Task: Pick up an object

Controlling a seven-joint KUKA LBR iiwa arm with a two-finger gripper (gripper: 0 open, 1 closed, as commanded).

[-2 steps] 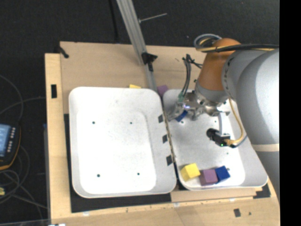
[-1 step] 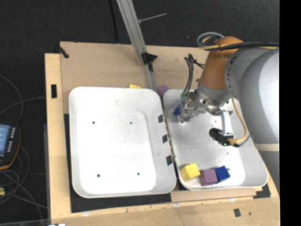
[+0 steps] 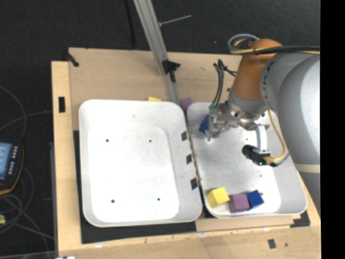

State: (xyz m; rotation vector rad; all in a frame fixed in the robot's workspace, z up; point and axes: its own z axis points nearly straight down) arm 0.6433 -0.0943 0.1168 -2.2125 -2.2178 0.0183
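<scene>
Gripper (image 3: 212,131) is low over the far-left corner of the right bin (image 3: 245,169), near the divider edge shared with the left bin (image 3: 132,161). A small blue block (image 3: 204,124) sits right at the gripper, on its left, touching or nearly so. Can't tell if the block is between the fingers or just beside them; the wrist hardware covers the contact zone. Can't tell finger state either.

Key relation: the blue block lies immediately left of the gripper, toward the bin's left wall. Judgement: if it isn't already captured, the correction is a tiny shift left, and the wall leaves little room on that side, so a push into the corner is the risk.

Other candidates are well apart from the gripper, at the near edge of the same bin: yellow block (image 3: 218,196), purple block (image 3: 239,202), second blue block (image 3: 255,199), lined up and touching each other. Reaching them means a long move toward the near rim.

Outside the bins on the counter (image 3: 124,74), beyond the far rims: a purple piece (image 3: 186,102) and a yellow piece (image 3: 154,99). Not practical targets.

My read: the grasp attempt is on the corner blue block, outcome unconfirmed.
</scene>
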